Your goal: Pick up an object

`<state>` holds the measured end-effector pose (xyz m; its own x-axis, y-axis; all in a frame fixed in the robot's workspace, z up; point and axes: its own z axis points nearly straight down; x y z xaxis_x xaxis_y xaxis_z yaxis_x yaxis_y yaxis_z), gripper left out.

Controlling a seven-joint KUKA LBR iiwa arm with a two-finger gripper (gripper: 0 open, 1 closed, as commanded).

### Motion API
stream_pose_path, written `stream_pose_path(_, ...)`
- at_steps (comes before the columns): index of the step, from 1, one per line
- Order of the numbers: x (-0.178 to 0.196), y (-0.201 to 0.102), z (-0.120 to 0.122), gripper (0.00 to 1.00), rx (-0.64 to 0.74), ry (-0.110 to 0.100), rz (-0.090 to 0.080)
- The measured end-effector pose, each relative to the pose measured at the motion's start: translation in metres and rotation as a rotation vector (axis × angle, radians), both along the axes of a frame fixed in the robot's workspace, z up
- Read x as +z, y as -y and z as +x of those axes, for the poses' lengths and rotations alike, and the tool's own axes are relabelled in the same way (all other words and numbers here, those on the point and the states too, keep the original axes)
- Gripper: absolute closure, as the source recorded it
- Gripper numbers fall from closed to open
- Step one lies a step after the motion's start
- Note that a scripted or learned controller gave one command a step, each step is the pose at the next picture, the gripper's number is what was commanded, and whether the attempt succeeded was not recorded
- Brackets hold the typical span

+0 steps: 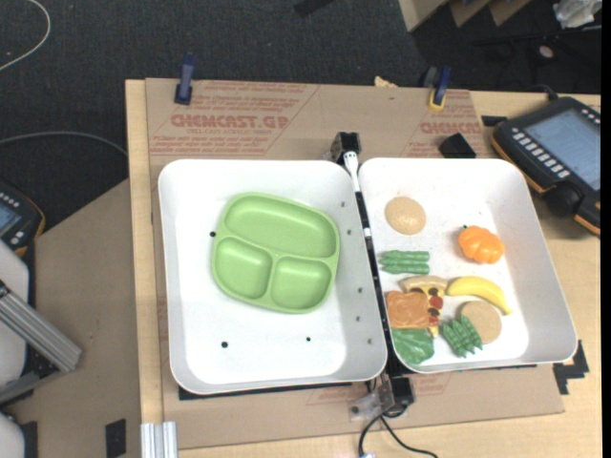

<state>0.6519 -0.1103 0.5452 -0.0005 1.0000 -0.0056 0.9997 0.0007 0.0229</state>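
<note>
The right bin [506, 184] holds several toy foods. A beige round cookie [406, 215] lies near its back left. An orange pumpkin [479, 244] sits toward the right. Green beans [405, 260] lie left of centre. A yellow banana [480, 290] curves beside a pizza slice [424, 286], an orange-brown piece [408, 310], a brown disc [482, 322], a dark green leafy piece [463, 336] and a green leaf [414, 345] at the front. The left bin [191, 332] holds a green three-compartment plate [275, 253].
The bins rest on a cardboard-covered bench [239, 117] held by blue clamps [184, 81] at the back. A handheld control pendant [558, 151] lies at the right edge. Black clips [347, 145] join the bins at back and front.
</note>
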Motion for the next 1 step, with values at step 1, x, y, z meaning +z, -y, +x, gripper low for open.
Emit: stream_pose_path(1,-0.1097,0.0561,-0.0115,1.00,-0.008,-0.033,0.006)
